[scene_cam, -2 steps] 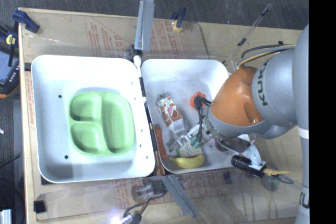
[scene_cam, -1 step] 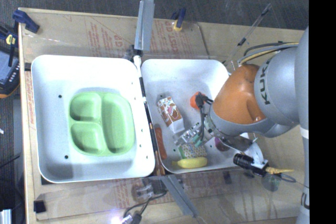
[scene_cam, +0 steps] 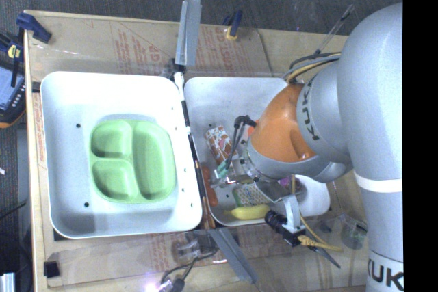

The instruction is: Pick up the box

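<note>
The hand (scene_cam: 229, 174) is lowered into the right bin (scene_cam: 205, 96) beside the box (scene_cam: 219, 141); its spread cannot be told; closing on the box is needed next.

Box (scene_cam: 219, 142): small carton, red/white printed pattern, lying flat and angled in the right bin (scene_cam: 205, 96), near its left wall, about mid-depth. Top face visible; lower-right end is covered by the arm's wrist hardware. Gripper contact can't be made out.
</note>
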Controlling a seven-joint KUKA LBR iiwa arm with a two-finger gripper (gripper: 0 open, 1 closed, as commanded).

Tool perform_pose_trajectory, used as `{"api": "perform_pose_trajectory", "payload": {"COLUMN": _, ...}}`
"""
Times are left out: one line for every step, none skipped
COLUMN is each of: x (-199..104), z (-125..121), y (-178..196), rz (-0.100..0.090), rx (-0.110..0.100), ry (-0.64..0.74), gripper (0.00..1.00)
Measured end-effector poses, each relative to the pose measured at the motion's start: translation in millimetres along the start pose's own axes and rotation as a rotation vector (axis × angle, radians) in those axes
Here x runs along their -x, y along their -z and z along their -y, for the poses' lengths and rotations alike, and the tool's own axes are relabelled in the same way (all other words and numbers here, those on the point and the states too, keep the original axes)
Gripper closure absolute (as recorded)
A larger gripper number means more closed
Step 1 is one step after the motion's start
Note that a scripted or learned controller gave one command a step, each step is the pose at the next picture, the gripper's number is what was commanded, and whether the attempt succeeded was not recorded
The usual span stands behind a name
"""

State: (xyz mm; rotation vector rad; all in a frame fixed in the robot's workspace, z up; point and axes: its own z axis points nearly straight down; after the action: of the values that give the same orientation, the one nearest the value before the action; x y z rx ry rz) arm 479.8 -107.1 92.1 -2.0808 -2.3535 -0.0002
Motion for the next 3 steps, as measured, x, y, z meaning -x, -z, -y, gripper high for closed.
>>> {"api": "perform_pose_trajectory", "payload": {"x": 21, "z": 5, "y": 196, "rz": 0.001, "rx": 0.003, "ry": 0.329, "gripper": 1.0}}
{"api": "perform_pose_trajectory", "payload": {"x": 21, "z": 5, "y": 196, "rz": 0.0, "rx": 0.003, "ry": 0.33, "gripper": 0.0}}
{"api": "perform_pose_trajectory", "payload": {"x": 45, "z": 9, "y": 113, "rz": -0.001, "rx": -0.003, "ry": 0.252, "gripper": 0.0}}
